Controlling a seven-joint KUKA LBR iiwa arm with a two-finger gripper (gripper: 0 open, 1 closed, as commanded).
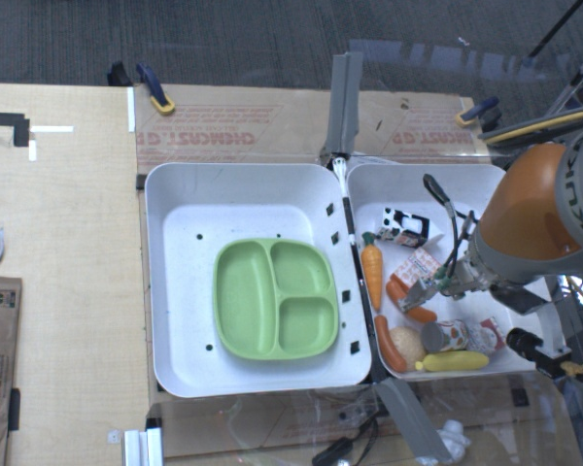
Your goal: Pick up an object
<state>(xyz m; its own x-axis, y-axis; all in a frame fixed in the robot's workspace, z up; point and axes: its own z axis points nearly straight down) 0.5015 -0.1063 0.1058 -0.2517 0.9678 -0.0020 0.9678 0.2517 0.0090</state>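
We're seeing the green divided plate [276, 299] sitting mid left bin [165, 260]. In the right bin [486, 178], the gripper [423, 294] is hovering over toys near its front-left corner: carrot [371, 272], banana [455, 361]. Can't tell if it's gripping anything.

Two shallow white bins side by side on a pale wooden desk [58, 212]: the left bin [165, 260] holding a green divided plate [275, 299], the right bin [486, 178] crowded with small things. Along that bin's left wall, an upright carrot [372, 272] and below it a reddish sausage-like piece [387, 346]; at the front, a yellow banana [454, 361]; near the back, a small black-and-white toy [404, 226]. Grey arm with orange band [530, 212] reaching in from the right, gripper [429, 292] low over the clutter at the bin's middle, just above a small orange piece [420, 314].
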